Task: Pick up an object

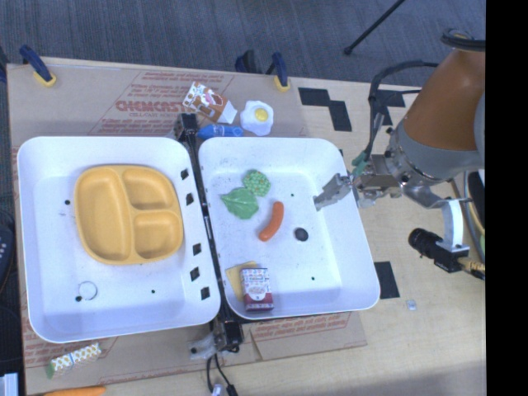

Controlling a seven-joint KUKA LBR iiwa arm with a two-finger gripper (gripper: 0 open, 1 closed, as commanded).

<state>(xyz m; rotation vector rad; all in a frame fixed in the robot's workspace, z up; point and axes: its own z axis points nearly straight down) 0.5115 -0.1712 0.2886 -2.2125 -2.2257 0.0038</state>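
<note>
The right bin (326, 151) holds a green broccoli piece (256, 182), a green leaf (239, 203), an orange sausage (271, 220), a small dark round piece (301, 234), a red and white packet (256, 289) and a yellow slice (238, 272) partly under that packet. My gripper (332, 192) hangs over the bin's right side, above and to the right of the sausage and apart from every object. I see nothing between its fingers.
The left bin (41, 254) carries a yellow divided plate (128, 213). Behind the bins lie a snack wrapper (204, 101), a blue item (219, 130) and a toy fried egg (257, 117). A small packet (74, 358) lies in front of the left bin.
</note>
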